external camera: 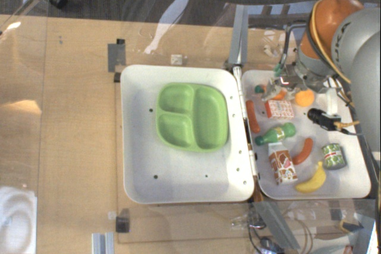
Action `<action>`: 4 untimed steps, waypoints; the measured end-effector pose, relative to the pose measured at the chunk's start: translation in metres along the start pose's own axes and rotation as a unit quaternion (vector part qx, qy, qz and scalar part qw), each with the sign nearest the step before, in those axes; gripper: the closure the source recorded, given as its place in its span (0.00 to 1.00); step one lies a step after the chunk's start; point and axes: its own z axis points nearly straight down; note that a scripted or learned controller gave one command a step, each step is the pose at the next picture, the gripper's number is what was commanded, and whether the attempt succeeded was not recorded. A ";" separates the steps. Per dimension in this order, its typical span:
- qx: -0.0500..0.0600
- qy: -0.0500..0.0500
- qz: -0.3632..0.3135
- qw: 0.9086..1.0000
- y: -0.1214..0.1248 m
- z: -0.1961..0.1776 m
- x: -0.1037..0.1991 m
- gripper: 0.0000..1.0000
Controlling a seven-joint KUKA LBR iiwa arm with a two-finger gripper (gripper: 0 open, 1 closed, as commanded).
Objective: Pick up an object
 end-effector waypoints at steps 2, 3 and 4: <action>-0.010 -0.001 -0.268 0.963 0.003 0.009 0.011 1.00; -0.003 0.006 -0.270 0.963 0.000 0.011 0.014 0.00; -0.012 0.000 -0.271 0.963 0.004 -0.003 0.014 1.00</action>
